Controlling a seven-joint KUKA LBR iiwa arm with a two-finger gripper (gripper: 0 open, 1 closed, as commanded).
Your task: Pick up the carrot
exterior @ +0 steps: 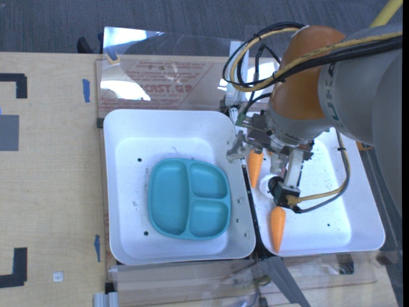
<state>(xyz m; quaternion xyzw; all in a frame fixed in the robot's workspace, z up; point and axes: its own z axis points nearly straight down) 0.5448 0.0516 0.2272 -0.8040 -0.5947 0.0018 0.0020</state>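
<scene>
We see the carrot point(277, 228) lying at the near left of the right bin point(358, 235), the jaws point(259, 147) above another carrot point(255, 166) (whether gripping it, we cannot tell), the teal divided plate point(189, 197) left.

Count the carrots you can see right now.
2. One carrot lies in the right bin near its left wall, just under the gripper. The other carrot lies nearer the front-left corner. The arm may hide more.

Pale wooden bench point(51, 171) marked with black tape and blue tape bits; dark grey carpet point(160, 5) beyond its far edge.
</scene>
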